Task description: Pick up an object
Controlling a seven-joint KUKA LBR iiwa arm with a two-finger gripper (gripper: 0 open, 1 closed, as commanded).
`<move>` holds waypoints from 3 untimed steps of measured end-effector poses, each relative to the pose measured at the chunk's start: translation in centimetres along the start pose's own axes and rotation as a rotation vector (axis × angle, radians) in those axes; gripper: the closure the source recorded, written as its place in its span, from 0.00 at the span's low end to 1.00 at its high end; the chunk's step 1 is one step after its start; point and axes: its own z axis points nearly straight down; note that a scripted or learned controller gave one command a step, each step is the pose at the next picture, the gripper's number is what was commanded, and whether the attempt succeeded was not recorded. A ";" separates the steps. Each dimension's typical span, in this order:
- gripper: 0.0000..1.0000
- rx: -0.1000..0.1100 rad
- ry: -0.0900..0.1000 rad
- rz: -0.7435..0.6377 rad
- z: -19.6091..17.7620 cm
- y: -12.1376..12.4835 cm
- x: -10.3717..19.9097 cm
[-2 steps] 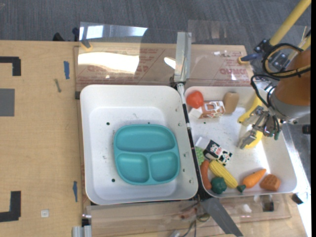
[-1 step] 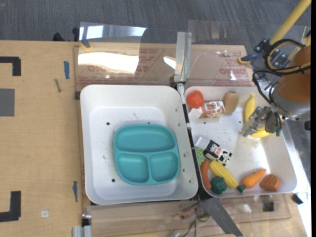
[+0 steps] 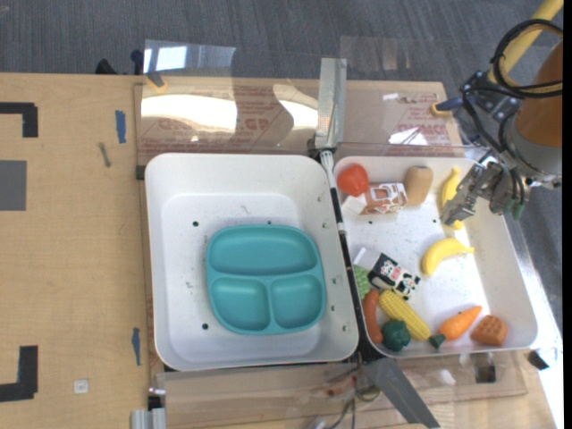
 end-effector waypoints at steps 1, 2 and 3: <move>1.00 0.001 0.005 0.034 -5.1 4.2 0.6; 1.00 0.006 0.018 0.085 -2.0 6.0 8.7; 0.00 0.006 0.016 0.088 -2.1 5.8 8.6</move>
